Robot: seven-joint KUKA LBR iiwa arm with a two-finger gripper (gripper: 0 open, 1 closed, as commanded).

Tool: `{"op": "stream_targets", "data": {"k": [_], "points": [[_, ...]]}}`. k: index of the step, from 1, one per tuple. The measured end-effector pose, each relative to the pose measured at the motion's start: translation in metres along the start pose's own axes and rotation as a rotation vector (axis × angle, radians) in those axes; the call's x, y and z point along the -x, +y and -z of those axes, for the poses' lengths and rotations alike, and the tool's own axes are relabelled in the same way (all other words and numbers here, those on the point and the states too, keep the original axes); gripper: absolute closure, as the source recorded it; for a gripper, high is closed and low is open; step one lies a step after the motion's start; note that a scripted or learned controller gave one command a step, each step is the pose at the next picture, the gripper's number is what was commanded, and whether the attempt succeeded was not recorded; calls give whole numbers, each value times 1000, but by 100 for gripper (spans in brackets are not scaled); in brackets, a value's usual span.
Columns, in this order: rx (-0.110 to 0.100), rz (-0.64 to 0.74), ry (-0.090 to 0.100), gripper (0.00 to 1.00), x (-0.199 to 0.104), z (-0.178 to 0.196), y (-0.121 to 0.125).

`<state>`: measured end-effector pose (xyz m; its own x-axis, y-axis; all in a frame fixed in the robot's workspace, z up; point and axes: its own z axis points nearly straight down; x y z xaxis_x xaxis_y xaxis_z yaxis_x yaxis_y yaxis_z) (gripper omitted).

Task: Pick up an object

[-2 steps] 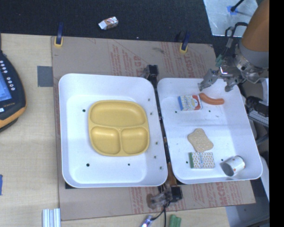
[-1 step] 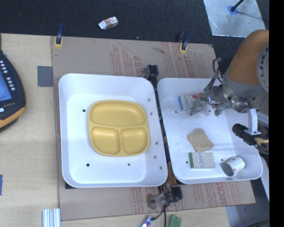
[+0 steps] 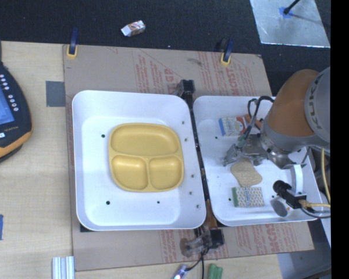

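In the right bin (image 3: 212,156) lie three small things: a tan, round flat piece (image 3: 246,174) in the middle, a white and green speckled packet (image 3: 248,197) in front of it, and a white packet with blue and orange print (image 3: 228,125) towards the back. My gripper (image 3: 238,153) hangs low over the right bin, just behind and to the left of the tan piece and close above it. The grey wrist with its orange band (image 3: 291,112) hides the bin's right part.
The left bin (image 3: 93,208) holds a yellow three-compartment plate (image 3: 145,157). A teach pendant (image 3: 3,115) lies on the bench at far left. Clamps (image 3: 187,88) join the bins at the back and front. Cables and a black fitting (image 3: 286,193) hang near the right bin's front right corner.
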<state>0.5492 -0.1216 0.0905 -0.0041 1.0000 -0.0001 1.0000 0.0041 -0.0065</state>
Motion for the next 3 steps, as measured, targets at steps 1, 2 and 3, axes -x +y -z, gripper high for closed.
{"op": "stream_targets", "data": {"k": [1, 2, 3], "points": [[1, 4, -3, 100, 1, 11, 1], [7, -3, -1, 100, 14, 115, -7], [4, -3, 0, 0, 13, 114, -8]]}}
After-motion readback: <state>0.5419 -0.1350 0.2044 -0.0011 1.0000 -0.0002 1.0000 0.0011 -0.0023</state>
